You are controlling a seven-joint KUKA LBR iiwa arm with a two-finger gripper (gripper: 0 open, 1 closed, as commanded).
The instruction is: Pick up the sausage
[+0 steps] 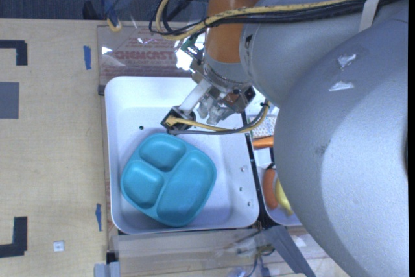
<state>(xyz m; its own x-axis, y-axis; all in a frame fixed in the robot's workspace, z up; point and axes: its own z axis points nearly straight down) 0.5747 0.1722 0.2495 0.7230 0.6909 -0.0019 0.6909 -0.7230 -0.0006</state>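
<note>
Here, going from the left: the pale wooden bench (52,139) carries black corner marks and bits of blue tape. Next comes the left white bin (123,100), holding a blue divided plate (170,180) toward its 6 o'clock side. The pincer (214,104) hangs over that bin's 1 o'clock corner, just above the plate's far rim; whether it is apart or together I cannot tell, since cables and the wrist crowd it. Nothing is seen in it.

Further right, past the divider, the arm's grey bulk covers most of the right bin (264,156). In the sliver that shows, an orange-red rounded piece, probably the sausage (269,188), lies at the bin's 9 o'clock edge, beside something yellow (283,198).

The risk, as I judge it: the sausage sits tight against the wall and the yellow piece, so a descent could strike the rim or take the wrong item. A loose yellow cable near the pincer could also snag.
</note>
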